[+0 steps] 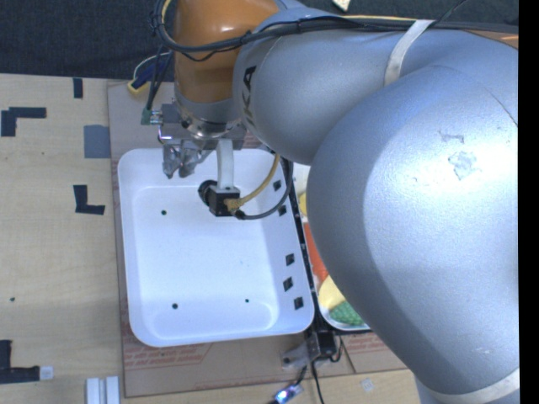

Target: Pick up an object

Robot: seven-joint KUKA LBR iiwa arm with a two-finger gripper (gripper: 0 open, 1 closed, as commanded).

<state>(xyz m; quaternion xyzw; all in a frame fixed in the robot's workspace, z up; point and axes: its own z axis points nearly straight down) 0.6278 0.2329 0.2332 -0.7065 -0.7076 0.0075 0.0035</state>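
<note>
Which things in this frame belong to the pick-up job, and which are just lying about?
Part of the job:
gripper, over the far end of the left bin
coloured objects in the right bin, mostly hidden by the arm

Just lying about:
black tape marks on the bench
cables at the near edge

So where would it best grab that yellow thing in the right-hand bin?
Likely from straight above: the yellow thing lies low in the right bin, with an orange piece and a green one close beside it. The arm covers most of it, so the best part to pinch cannot be told.
</note>
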